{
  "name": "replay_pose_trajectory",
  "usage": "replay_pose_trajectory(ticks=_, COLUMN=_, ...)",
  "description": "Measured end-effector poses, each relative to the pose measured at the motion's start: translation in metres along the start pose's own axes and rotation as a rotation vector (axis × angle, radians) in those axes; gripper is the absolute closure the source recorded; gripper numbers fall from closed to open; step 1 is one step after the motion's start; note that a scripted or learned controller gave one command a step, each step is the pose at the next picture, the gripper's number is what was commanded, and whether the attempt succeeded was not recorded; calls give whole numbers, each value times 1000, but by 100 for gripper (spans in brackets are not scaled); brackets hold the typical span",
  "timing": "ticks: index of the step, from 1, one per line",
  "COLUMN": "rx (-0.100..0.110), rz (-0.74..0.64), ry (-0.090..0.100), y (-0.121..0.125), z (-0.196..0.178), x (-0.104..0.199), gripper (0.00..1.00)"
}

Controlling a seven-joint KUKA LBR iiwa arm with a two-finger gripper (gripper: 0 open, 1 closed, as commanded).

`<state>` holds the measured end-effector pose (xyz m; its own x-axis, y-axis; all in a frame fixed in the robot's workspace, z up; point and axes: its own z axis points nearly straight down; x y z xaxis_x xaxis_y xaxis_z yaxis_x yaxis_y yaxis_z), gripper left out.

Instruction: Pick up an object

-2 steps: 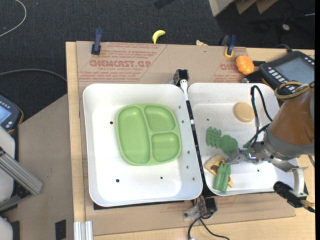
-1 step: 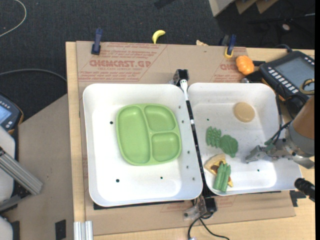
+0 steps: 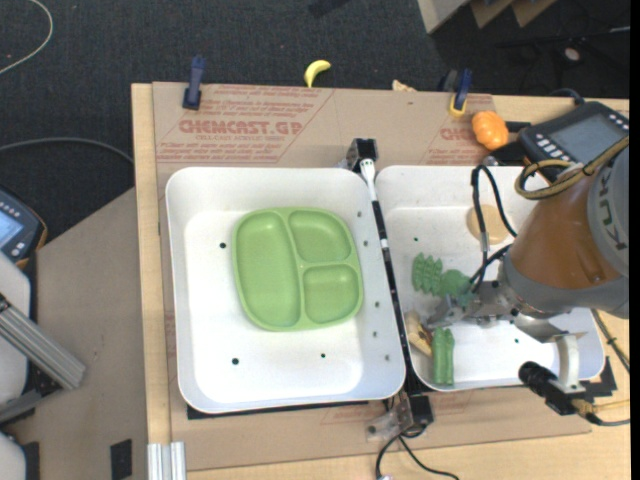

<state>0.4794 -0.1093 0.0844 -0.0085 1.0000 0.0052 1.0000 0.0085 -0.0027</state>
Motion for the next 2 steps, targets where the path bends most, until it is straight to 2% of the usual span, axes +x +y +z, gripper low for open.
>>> replay_pose_trajectory(ticks=1, rx=-7, rz=13, ry=-11, y=17, z=-1, x=-80, gripper=0)
replay_pose_trajectory(ticks=2, rx=6, rz=6, ry=11, y=32, z=-1, x=-110, gripper=0)
